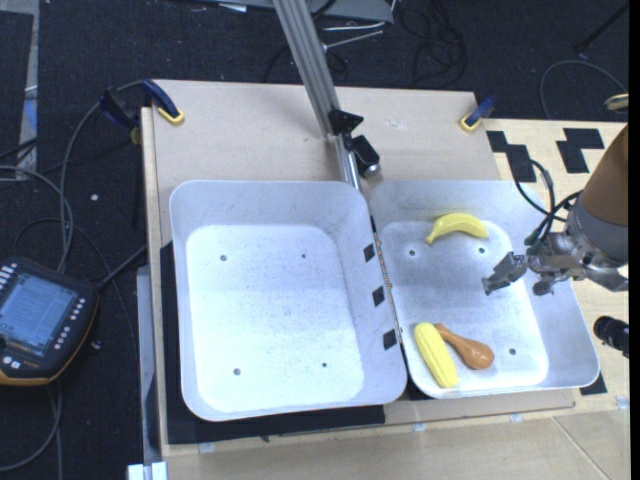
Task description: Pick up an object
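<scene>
In the right bin [560, 313] a yellow banana [457, 227] lies near the far wall. A yellow corn cob [436, 354] rests at the near left corner, and an orange-brown drumstick-shaped toy [468, 347] touches its right side. My gripper [515, 274] hangs over the right half of this bin, right of and below the banana and above the drumstick toy. Its dark fingers point left, and nothing shows between them.
The left bin [272, 298] sits beside the right one, with black clips along the shared wall. A slanted metal pole [313, 63] rises from behind the bins. Yellow clamps mark the bench's far corners, and a pendant lies on the floor at the left.
</scene>
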Tool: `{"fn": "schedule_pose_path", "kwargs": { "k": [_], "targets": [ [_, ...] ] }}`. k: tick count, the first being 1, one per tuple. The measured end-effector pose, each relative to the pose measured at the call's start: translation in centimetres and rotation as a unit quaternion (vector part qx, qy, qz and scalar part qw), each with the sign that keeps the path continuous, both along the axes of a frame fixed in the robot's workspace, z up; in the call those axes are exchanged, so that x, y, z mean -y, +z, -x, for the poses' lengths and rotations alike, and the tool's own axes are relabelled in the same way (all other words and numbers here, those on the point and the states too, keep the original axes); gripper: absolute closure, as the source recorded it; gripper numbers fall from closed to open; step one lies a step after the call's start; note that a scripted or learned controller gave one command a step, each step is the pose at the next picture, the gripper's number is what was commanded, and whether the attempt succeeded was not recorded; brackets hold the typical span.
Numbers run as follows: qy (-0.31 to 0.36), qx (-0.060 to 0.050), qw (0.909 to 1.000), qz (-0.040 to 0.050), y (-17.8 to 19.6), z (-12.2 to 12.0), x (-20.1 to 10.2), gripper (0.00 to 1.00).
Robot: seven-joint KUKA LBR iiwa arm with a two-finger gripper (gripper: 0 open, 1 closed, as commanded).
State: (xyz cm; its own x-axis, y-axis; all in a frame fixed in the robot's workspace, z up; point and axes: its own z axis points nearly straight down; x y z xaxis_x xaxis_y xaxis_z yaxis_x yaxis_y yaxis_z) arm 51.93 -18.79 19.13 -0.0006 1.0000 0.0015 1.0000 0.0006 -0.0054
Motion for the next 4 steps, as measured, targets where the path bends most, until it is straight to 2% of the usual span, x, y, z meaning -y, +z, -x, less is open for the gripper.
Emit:
{"fn": "schedule_pose_path", "kwargs": {
  "k": [1, 2, 3, 4],
  "targets": [
    [0.0, 0.0, 1.0, 0.0001, -5.7, 1.0, 0.2, 0.0],
    [0.0, 0.001, 1.0, 0.0005, -9.7, 1.1, 0.2, 0.0],
    [0.0, 0.003, 1.0, 0.0008, -8.6, 1.0, 0.2, 1.0],
    [0.0, 0.004, 1.0, 0.0012, -4.3, 0.7, 0.0, 1.0]
  ]
}}
